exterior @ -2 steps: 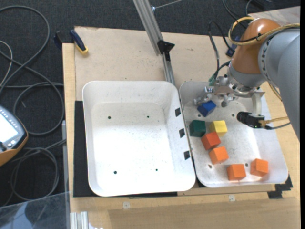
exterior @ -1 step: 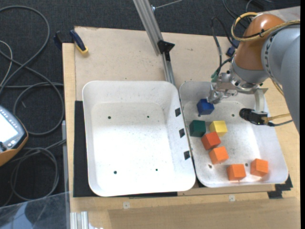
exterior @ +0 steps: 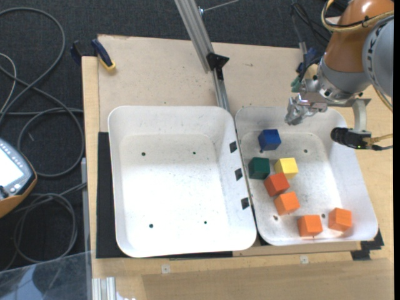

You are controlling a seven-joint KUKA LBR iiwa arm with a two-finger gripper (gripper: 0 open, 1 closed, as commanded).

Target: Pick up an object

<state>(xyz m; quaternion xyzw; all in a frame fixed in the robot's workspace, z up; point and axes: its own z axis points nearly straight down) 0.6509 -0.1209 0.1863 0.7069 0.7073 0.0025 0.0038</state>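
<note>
floor [exterior: 37, 74]: dark carpet, black cables [exterior: 25, 111] looping at left | surface [exterior: 156, 74]: pale wood board | metal rail [exterior: 194, 24]: slanting from top to the board's middle | light: even, soft

From my remote seat this reads as a robotics lab: a plain wooden bench [exterior: 156, 67] stands on dark carpet strewn with loose black cables [exterior: 37, 124], and a bare aluminium rail [exterior: 194, 24] slants up from its back edge. Two shallow white bins [exterior: 125, 142] sit side by side on it, and coloured test cubes [exterior: 281, 167] lie under the grey-and-orange industrial arm [exterior: 353, 36].
</note>
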